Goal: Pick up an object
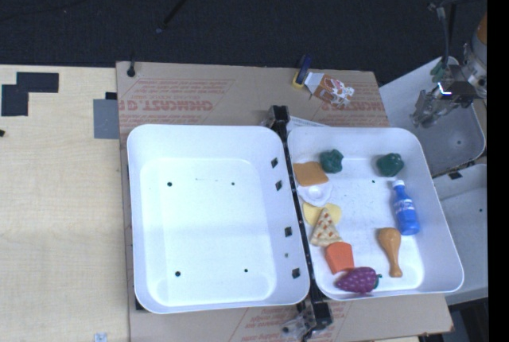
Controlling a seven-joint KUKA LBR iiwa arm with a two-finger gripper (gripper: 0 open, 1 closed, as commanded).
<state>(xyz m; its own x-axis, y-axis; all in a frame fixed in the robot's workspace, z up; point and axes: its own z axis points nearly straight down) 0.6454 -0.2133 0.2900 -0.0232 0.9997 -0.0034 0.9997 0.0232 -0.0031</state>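
The objects are located in the right bin (445,253), at the lower right of the frame: a blue bottle (405,207), a drumstick (390,249), purple grapes (357,279), a pizza slice (324,228), an orange block (339,257) and two green pieces (332,161). The left bin (143,213) is positioned touching it at centre frame. The tool (433,103) is seen at the upper right edge, well apart from the objects; its state cannot be told.
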